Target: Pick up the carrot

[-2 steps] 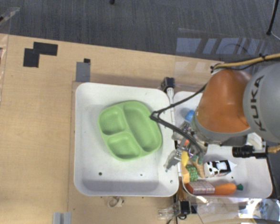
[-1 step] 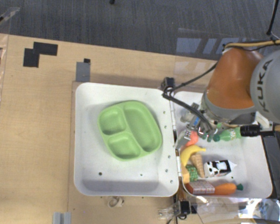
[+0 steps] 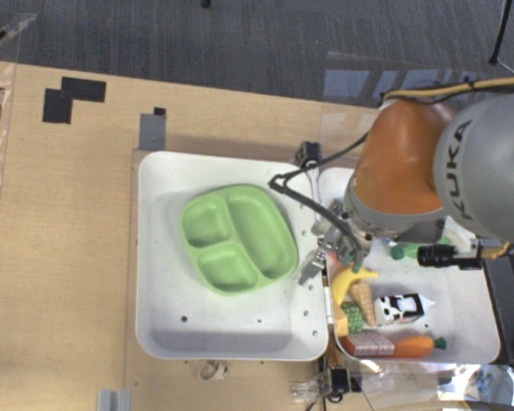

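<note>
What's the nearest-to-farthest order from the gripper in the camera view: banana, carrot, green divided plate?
The gripper sits over the seam between the two bins.
1. Banana: just to its right, top of the right bin's pile.
2. Green divided plate: to its left in the left bin, its rim close by.
3. Carrot: farthest, at the right bin's lower edge.
</note>
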